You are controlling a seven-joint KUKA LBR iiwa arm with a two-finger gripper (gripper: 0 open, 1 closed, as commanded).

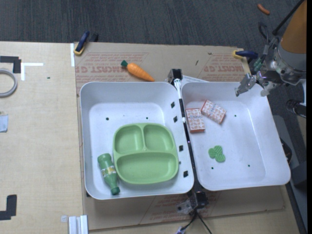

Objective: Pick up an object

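Observation:
My gripper [254,86] hovers over the far right corner of the right bin [253,174], open, with nothing between its fingers. Below and to its left lie two small red-and-white boxes [195,120] [213,111], side by side on the bin floor. A small green leafy piece [217,153] rests nearer the front of that bin. In the left bin [97,106] sits a green divided plate [145,153], and a green bottle [108,173] lies just left of it.
An orange carrot [137,70] lies on the cardboard behind the left bin. A blue-and-yellow clamp [81,43] grips the cardboard's far left corner, another [246,55] its far right. The bins' shared wall [183,126] carries black clips.

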